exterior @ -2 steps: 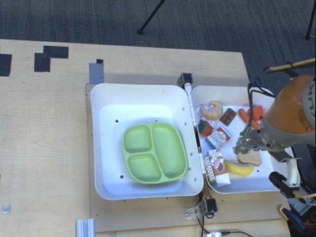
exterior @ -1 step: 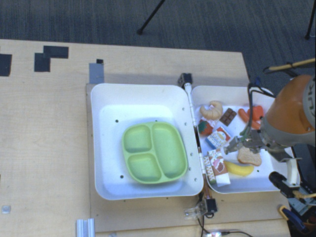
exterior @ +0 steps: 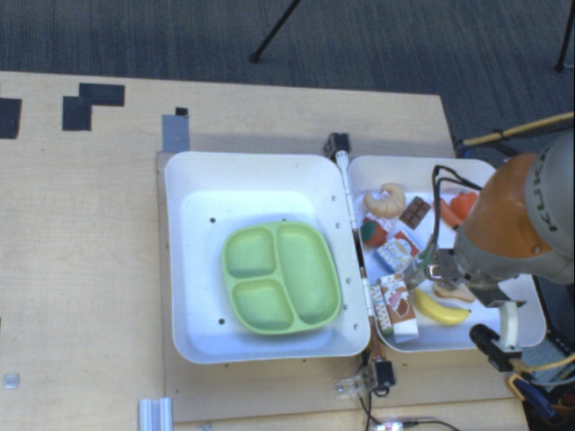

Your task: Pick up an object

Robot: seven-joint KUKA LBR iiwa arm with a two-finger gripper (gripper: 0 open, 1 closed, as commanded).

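Observation:
The right bin (exterior: 517, 330) holds several small toy foods: a tan croissant (exterior: 386, 201), a brown chocolate piece (exterior: 415, 212), an orange item (exterior: 458, 206), a red strawberry (exterior: 374, 233), a blue-and-white packet (exterior: 393, 253), a yellow banana (exterior: 440, 309) and a printed carton (exterior: 395, 305). My gripper (exterior: 437, 275) hangs low over the bin's middle, just above the banana and right of the packet. The arm's orange band and wrist cover much of it.
The left bin (exterior: 193, 241) carries a green three-compartment plate (exterior: 282, 277). A black clip (exterior: 338, 144) sits at the top of the divider between the bins. Cables run by the bench's front edge near the right bin.

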